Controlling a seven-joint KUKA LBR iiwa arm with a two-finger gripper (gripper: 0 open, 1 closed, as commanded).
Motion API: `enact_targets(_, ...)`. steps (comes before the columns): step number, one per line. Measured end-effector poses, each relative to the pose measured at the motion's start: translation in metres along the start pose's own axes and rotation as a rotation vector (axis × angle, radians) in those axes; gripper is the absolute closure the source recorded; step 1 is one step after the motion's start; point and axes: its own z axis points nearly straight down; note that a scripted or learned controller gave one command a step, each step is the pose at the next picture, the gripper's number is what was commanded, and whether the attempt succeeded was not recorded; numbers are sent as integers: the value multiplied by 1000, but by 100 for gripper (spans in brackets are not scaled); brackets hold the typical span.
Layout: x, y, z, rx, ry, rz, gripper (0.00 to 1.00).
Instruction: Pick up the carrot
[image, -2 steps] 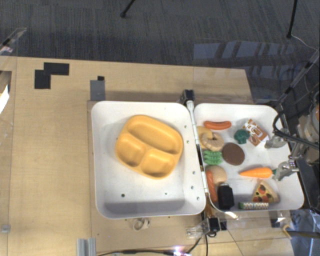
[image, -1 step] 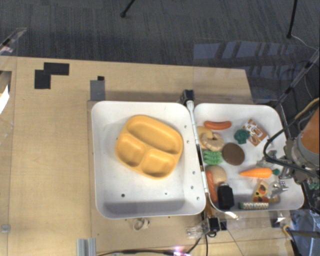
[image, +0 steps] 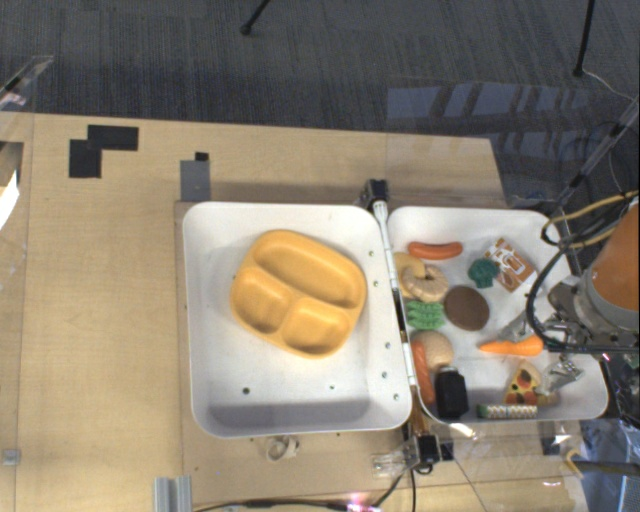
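A yellow plate (image: 298, 291) sits in the left bin (image: 215, 400). The carrot (image: 512, 348) lies in the right bin (image: 590, 398), among toy foods. The tool (image: 553, 362) is beside it, mostly cut off, too blurry to read.

Arm (image: 612, 285) seen at right edge: orange band above a grey wrist section. Black cables looped around the wrist, one yellow cable among them. Small metallic tool (image: 563, 372) parts seen below the wrist; finer detail cannot be resolved.
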Motion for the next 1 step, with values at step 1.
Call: enact_targets(1,-6,-4,25,8,-4,-233,0)
